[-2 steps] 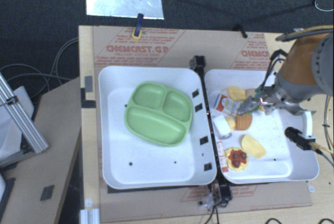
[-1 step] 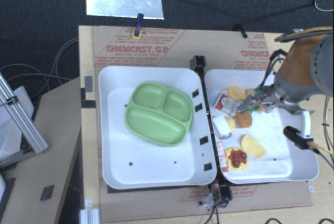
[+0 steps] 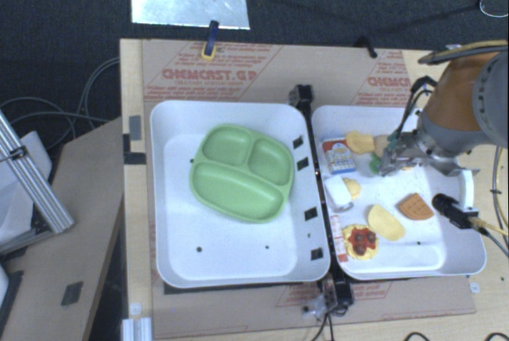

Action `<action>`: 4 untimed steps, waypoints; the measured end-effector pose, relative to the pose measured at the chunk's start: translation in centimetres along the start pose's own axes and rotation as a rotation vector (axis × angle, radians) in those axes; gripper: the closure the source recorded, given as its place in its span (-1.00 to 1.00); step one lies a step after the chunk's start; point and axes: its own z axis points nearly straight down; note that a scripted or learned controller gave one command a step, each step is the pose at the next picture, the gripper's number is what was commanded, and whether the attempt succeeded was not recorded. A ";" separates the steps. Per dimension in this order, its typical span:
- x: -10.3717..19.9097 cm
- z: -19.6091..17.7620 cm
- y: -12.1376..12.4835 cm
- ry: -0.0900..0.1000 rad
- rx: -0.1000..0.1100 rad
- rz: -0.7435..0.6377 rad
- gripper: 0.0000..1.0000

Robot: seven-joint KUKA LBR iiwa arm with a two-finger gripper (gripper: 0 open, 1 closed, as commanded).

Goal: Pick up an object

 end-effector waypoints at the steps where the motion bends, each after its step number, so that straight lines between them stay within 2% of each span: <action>1: 0.1 -4.4 -0.2 0.001 0.001 -0.001 1.00; 2: 0.6 -10.8 0.0 0.001 -0.001 -0.004 1.00; 3: 0.6 -11.9 0.1 0.002 0.003 -0.004 1.00; 4: 5.0 -11.0 3.6 0.002 0.002 -0.007 1.00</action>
